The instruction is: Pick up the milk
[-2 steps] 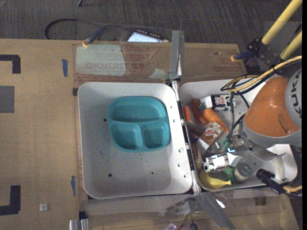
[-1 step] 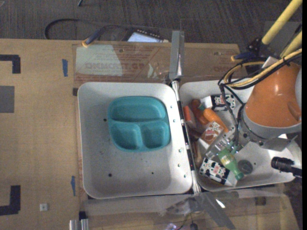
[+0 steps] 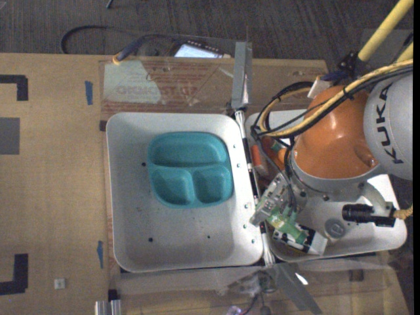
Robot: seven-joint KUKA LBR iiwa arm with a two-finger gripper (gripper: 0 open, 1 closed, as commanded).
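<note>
- The grey KUKA arm with the orange band hangs low over the right-hand shallow white bin, covering most of it; the gripper's state cannot be told from here.
- The milk cannot be picked out; it presumably lies under the arm, so a blind grasp may miss it.
- Orange items near the divider could be snagged instead.
- The teal three-compartment plastic tray sits in the left white bin, well apart, at no risk.
</note>
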